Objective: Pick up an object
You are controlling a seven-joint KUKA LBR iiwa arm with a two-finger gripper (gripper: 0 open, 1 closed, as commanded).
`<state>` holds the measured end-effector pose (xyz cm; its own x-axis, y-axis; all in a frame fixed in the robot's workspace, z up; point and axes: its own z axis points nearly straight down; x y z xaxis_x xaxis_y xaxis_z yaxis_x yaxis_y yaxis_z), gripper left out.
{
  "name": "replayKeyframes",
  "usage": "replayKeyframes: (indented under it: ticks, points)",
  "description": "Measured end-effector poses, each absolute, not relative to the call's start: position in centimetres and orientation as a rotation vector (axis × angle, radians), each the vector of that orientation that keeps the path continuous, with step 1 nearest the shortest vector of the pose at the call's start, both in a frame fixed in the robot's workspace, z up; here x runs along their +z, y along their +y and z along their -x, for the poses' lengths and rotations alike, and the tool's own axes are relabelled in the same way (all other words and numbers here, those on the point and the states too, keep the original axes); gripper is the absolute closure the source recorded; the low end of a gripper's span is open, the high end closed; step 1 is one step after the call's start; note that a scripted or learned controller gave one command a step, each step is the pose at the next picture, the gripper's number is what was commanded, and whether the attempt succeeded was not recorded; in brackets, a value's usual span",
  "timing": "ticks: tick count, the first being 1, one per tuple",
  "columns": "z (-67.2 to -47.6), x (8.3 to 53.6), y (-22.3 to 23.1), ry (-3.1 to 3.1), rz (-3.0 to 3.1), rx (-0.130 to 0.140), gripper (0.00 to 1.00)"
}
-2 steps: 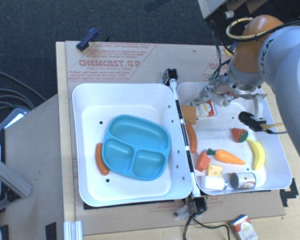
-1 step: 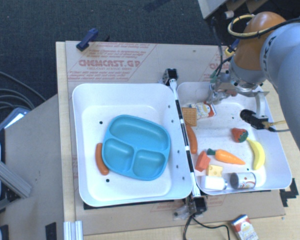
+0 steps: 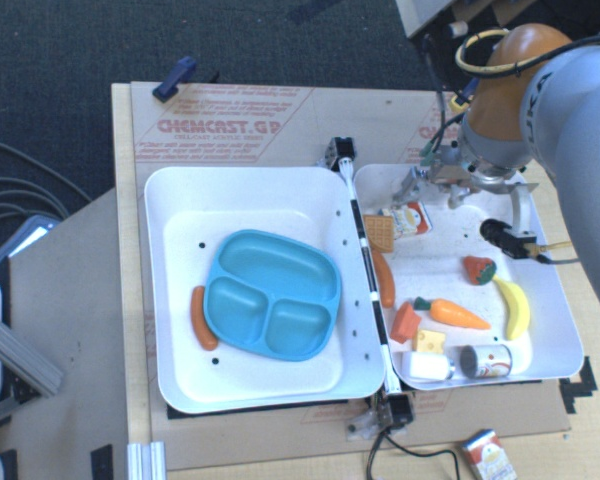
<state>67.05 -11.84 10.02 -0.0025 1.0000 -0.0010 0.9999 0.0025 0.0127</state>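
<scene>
A: Nearest the camera, on the tabletop (image 3: 280, 448)?
B: One small carton (image 3: 483, 456), lying outside the bins, right of a black cable.

A: Right bin (image 3: 555, 343), front edge?
B: One can (image 3: 487, 361) on its side; a white block (image 3: 427, 367) beside it; a yellow cheese wedge (image 3: 430, 342) just behind.

A: Next row back?
B: One carrot (image 3: 454, 313); a red-orange piece (image 3: 405, 322) left of it; one banana (image 3: 515, 308) by the right wall; one strawberry (image 3: 478, 269) above the banana; one sausage (image 3: 383, 276) along the divider.

A: Left bin (image 3: 170, 268)?
B: One blue divided plate (image 3: 273, 295), three compartments; one sausage (image 3: 202, 318) touching its left rim.

A: Far end of the right bin?
B: One waffle piece (image 3: 378, 231); one red-and-white packet (image 3: 412, 218) beside it.

A: The gripper (image 3: 435, 190)?
B: Low over the bin's far corner, just right of that packet. Fingers blurred against the wrist hardware; how far apart they stand, or whether they hold anything, I cannot tell.
</scene>
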Motion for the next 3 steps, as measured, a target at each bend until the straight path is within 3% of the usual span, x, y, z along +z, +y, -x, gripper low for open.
replayKeyframes:
  ticks: [1, 2, 3]
  points:
    - [-63.2, 9.0, -11.6, 2.214, -2.216, 0.01, 0.0]
    - [-63.3, 10.0, -11.6, 2.213, -2.215, 0.013, 1.0]
    - [-63.3, 10.0, -11.6, 2.214, -2.216, 0.013, 0.0]
